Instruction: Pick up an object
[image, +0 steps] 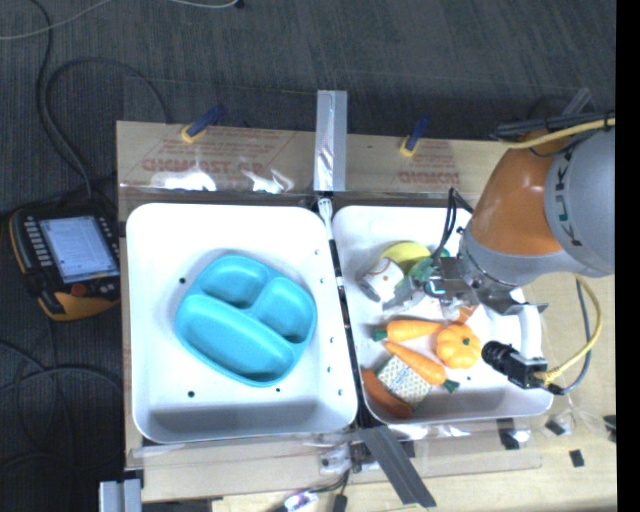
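Note:
The right bin (352, 232) holds a pile of toy food: a yellow lemon-like piece (405, 253), two orange carrots (410, 329) (418, 363), a small orange pumpkin (457, 347), a white-and-grey piece (378, 277) and a patterned white item (399, 379) beside a brown one (381, 395). My gripper (437, 284) is down in this bin, just right of the lemon piece and above the carrots. The arm's grey and orange wrist covers the bin's right part. Nothing visibly sits between the fingers.
The left bin (150, 380) holds a blue divided tray (245, 316). A metal divider post (330, 140) stands behind the bins. A teach pendant (62, 255) lies on the floor at the left. Cables trail at the right of the bench.

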